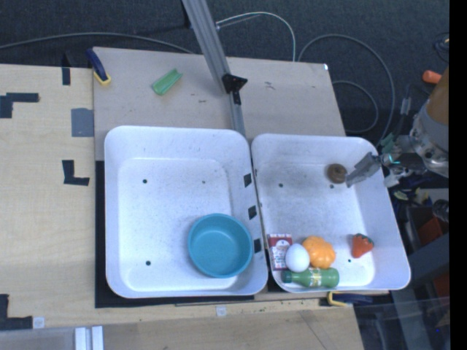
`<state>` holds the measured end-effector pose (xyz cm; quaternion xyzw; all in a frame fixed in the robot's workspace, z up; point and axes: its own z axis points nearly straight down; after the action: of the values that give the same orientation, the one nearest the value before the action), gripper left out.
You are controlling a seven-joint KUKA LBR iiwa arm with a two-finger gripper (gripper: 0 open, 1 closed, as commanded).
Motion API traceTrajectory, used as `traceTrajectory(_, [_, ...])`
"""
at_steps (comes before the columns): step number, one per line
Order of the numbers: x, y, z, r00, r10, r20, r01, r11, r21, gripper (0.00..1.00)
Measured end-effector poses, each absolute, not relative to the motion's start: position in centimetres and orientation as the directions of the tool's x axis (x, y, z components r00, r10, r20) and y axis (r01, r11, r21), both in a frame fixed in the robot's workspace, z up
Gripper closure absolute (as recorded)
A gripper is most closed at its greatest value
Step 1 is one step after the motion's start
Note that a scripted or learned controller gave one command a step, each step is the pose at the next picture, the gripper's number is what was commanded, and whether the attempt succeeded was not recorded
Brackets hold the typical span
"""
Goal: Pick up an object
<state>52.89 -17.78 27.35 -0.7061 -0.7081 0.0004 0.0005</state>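
My gripper (359, 171) reaches in from the right over the right bin's (306, 152) far right corner, its tip just to the right of a small brown round object (336, 172). Whether it touches that object is unclear. Along the bin's near edge lie a red carton (279, 249), a white egg (297, 258), an orange fruit (319, 251), a green bottle (314, 277) on its side and a red strawberry-like piece (361, 245). A blue bowl (220, 244) stands in the left bin (146, 152), near its front right corner.
A slanted metal pole (211, 42) crosses the bench behind the bins. A green block (166, 82) and a blue-yellow clamp (98, 67) lie on the board at the back left. Cables loop on the dark floor behind.
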Motion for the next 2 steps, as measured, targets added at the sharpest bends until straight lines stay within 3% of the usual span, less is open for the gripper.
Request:
traceTrajectory(1, [52.9, -17.8, 27.4, -0.002, 1.000, 0.000, 1.000, 0.002, -0.001, 0.00])
traceTrajectory(2, [53.6, -18.3, 22.0, -0.001, 1.000, 0.000, 1.000, 0.001, -0.006, 0.00])
